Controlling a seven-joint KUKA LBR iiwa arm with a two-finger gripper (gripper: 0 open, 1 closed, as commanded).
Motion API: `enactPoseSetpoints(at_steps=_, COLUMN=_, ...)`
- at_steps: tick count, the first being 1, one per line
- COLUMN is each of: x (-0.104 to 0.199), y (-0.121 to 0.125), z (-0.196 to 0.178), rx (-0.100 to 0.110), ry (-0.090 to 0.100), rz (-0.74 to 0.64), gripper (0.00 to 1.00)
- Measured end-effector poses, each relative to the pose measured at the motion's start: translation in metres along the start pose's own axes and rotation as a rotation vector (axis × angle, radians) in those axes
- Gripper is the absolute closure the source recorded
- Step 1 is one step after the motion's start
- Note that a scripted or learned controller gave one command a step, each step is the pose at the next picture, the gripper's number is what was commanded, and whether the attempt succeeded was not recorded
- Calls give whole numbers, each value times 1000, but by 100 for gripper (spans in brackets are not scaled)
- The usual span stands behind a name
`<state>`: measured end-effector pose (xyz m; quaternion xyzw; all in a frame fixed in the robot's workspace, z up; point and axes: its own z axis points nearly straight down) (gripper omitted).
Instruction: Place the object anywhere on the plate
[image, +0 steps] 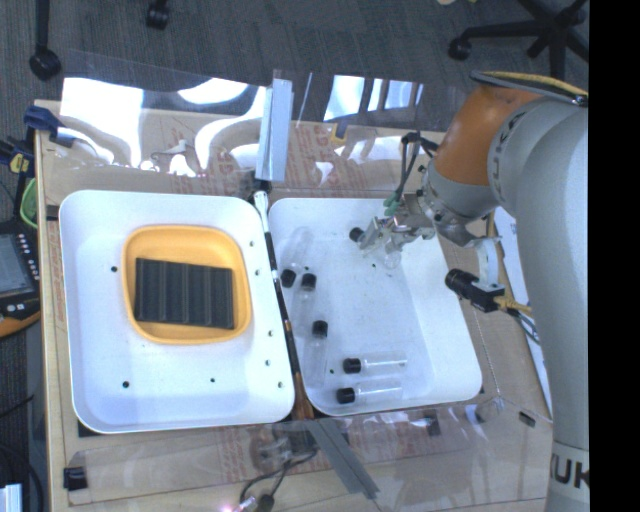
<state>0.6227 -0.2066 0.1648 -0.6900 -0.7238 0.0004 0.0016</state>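
Camera view has the claw (383, 238) low over the far part of the right bin (455, 345), reached in from the right on the grey arm (545, 190) with its orange band; whether it is released, clenched or grasping cannot be told, since the metal parts blur against the white floor. Something clear and glassy seems to sit right at the claw, perhaps a vial, though it is too faint to call held. The task's things are the clear vials with black caps, which probably lie loose in this bin because it serves as the supply side. Nearest, just left of the claw, lies one faint vial (298, 243) with its long axis running roughly toward the viewer and away. Further out, toward the viewer and left of the claw, are small black caps (319, 327), apart from one another. Further still, by the bin's near wall, two vials (375, 365) lie flat and close together, long axes running left to right, caps pointing left. Farthest left of the claw, in the left bin (90, 380), sits the yellow plate (186, 245) with a dark ribbed insert (185, 293), likely kept apart as the drop place, well away from every vial.
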Motion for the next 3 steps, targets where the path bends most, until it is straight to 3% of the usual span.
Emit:
enactPoseSetpoints(at_steps=1, x=92, y=-73, z=-22, rx=1, ry=0, rz=-111, gripper=100)
enactPoseSetpoints(at_steps=2, x=170, y=-48, z=-27, rx=-2, ry=-2, rz=-231, gripper=100)
enactPoseSetpoints(at_steps=3, x=170, y=-48, z=-27, rx=-2, ry=-2, rz=-231, gripper=0)
